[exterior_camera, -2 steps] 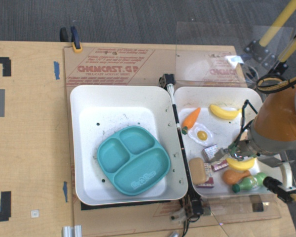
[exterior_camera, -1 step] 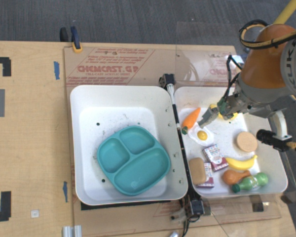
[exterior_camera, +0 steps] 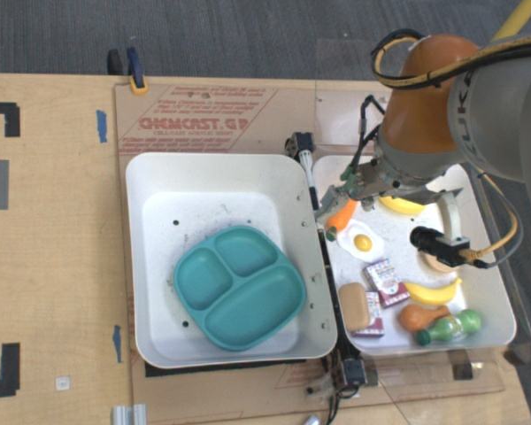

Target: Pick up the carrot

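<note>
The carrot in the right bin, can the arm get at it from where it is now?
Probably yes: the gripper hangs right above the carrot, which lies against the bin wall, so that side is tight.

Orange carrot, tilted, upper left of right bin, near wall

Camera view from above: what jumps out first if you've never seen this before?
The big grey and orange arm fills the upper right, its end effector low over the carrot at the right bin's left edge. Toy foods crowd that bin, like a fried egg and a banana. The left bin holds a teal divided plate.
</note>
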### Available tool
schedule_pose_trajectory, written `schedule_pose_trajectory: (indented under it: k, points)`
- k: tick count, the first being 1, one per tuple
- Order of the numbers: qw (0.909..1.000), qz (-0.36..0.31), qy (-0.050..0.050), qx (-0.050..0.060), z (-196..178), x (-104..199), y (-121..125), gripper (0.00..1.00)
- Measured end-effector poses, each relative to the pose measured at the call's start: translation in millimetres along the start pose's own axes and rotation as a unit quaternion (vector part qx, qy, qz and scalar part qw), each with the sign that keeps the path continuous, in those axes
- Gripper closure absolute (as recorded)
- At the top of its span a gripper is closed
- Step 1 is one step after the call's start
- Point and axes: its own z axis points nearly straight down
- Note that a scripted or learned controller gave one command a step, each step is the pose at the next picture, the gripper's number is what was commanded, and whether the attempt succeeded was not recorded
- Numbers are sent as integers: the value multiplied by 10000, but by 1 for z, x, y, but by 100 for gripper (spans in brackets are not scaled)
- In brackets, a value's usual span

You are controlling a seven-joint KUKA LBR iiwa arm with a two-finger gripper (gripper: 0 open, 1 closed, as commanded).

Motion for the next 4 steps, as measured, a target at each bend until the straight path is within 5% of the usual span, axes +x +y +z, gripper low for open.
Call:
schedule_pose_trajectory:
  k: [1,2,3,4]
  points:
    - [9869,1615,-24,10,0,-51,-16,0]
    - [9901,1403,3,29,88,-80,-10,0]
    - [9500,3122,6,-7,95,-85,-9,0]
    - [8978,4404,-7,-12,96,-85,0,0]
